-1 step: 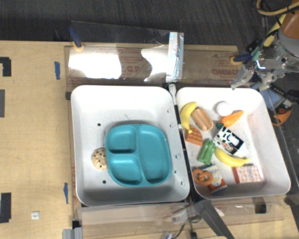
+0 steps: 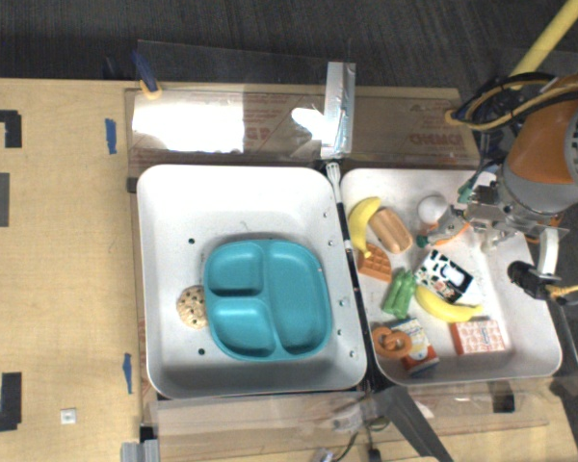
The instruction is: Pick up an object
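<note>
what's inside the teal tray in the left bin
Nothing lies in the three compartments of the teal tray; they look bare. A cookie sits just outside its left edge. What the tray covers on the left bin floor cannot be seen.

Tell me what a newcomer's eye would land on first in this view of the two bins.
The teal divided tray stands out first, filling the middle of the left bin, with a small cookie at its left edge. Next comes the right bin, crowded with toy food, including two yellow bananas. The arm's hand hovers over that bin's upper part.
</note>
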`<state>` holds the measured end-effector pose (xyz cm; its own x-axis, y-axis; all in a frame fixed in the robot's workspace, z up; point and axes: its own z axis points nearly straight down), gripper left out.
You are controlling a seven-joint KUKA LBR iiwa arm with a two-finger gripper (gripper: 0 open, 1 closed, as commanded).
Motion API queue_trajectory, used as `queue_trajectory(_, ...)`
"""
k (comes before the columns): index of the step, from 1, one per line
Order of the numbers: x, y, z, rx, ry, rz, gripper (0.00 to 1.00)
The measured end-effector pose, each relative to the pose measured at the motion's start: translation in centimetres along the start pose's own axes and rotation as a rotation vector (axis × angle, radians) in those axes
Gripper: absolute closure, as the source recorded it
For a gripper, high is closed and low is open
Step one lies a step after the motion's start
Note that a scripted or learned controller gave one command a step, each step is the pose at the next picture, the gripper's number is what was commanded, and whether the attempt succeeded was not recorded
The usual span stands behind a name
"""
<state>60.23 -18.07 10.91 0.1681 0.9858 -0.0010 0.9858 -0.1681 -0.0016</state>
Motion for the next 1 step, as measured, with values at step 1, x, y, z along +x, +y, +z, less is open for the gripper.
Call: queue_trajectory(1, 8.06, -1.89, 2.25, -0.004, 0.004, 0.090, 0.00)
